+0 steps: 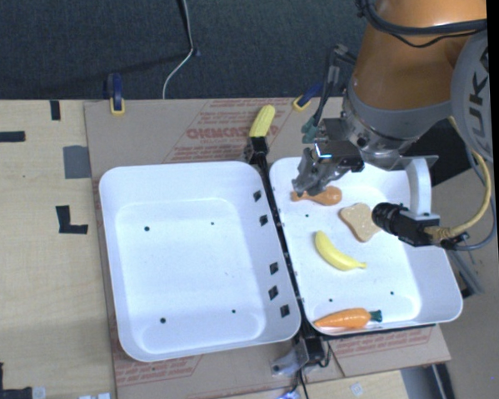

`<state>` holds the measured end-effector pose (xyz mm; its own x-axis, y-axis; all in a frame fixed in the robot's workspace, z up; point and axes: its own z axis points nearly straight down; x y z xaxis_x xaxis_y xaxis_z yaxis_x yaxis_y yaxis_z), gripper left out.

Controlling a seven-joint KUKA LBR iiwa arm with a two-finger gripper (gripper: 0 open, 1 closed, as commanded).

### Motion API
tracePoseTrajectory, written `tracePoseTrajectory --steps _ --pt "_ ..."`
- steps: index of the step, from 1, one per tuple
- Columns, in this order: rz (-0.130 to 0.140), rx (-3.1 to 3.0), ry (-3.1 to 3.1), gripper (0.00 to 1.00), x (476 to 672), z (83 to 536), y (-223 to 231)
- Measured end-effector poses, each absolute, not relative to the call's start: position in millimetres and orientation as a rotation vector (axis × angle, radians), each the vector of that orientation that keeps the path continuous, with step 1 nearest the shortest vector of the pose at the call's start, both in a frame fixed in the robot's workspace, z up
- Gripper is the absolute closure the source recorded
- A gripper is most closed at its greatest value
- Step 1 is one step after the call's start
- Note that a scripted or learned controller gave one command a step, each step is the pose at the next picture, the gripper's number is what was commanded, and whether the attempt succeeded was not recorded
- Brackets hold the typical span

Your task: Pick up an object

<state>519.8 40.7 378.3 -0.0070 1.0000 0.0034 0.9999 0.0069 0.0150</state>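
We are positioning the gripper (309, 183) over a smooth orange drumstick-shaped toy (323, 196); we cannot tell its finger state.

We see two bins side by side on the worktop (35, 247): the left bin (186, 256) at frame centre-left, the right bin (421, 298) at centre-right. In the right bin, the drumstick (324, 196) lies toward its upper left, under the hand (309, 181). The bread slice (359, 220) sits just right of it, the banana (337, 252) below, and the carrot (347, 319) along the bottom edge.
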Motion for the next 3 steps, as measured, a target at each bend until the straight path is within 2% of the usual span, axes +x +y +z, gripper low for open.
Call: tracePoseTrajectory --steps 1,2,3 --pt "-0.020 2.218 2.240 1.00 479.3 243.0 129.8" --pt "0.012 2.215 2.219 1.00 521.9 341.1 112.9" --pt "0.002 2.230 2.206 1.00 482.5 390.6 -1.0"
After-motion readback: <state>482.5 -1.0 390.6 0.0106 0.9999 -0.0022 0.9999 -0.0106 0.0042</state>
